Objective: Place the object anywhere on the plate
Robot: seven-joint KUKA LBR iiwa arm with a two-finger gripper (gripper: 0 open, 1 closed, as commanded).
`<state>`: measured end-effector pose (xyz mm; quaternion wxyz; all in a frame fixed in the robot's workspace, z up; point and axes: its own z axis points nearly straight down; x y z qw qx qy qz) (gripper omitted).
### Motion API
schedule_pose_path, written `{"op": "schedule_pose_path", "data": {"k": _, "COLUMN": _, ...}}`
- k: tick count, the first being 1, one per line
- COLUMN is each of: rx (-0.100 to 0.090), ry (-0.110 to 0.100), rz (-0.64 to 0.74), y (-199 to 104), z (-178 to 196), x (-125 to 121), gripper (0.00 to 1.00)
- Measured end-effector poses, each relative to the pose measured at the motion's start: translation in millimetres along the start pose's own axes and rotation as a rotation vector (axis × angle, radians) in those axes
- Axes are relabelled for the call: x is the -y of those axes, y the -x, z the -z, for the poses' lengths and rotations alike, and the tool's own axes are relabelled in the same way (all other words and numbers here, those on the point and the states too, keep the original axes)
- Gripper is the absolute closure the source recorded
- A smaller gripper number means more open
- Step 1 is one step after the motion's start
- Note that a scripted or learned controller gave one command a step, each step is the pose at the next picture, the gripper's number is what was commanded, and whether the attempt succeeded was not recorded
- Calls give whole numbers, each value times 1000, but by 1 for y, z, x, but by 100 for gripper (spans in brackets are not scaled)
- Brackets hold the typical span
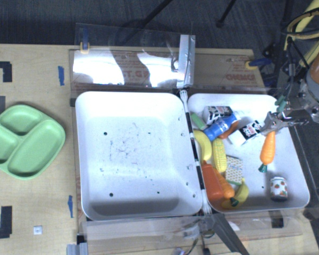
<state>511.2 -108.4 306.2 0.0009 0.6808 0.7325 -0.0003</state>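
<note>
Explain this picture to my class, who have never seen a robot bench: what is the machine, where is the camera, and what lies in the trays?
One camera looks down at a slant on a bench. The grey robot arm reaches in from the right; its jaws sit above the long orange toy carrot, and I cannot tell whether they grip it. The right shallow white bin holds toy food: a yellow corn cob, a yellow banana, a blue bottle. The left white bin adjoins it. The green divided plate waits far left.

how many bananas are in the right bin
2. One banana lies along the right bin's left wall beside the corn; another banana sits near the front. The pile could hide more.
</note>
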Motion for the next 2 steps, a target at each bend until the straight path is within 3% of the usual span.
{"op": "schedule_pose_path", "data": {"k": 1, "rx": -2, "ry": -1, "rz": -11, "y": -107, "z": -111, "x": 11, "gripper": 100}}
{"op": "schedule_pose_path", "data": {"k": 2, "rx": -2, "ry": -2, "rz": -12, "y": -106, "z": -111, "x": 11, "gripper": 0}}
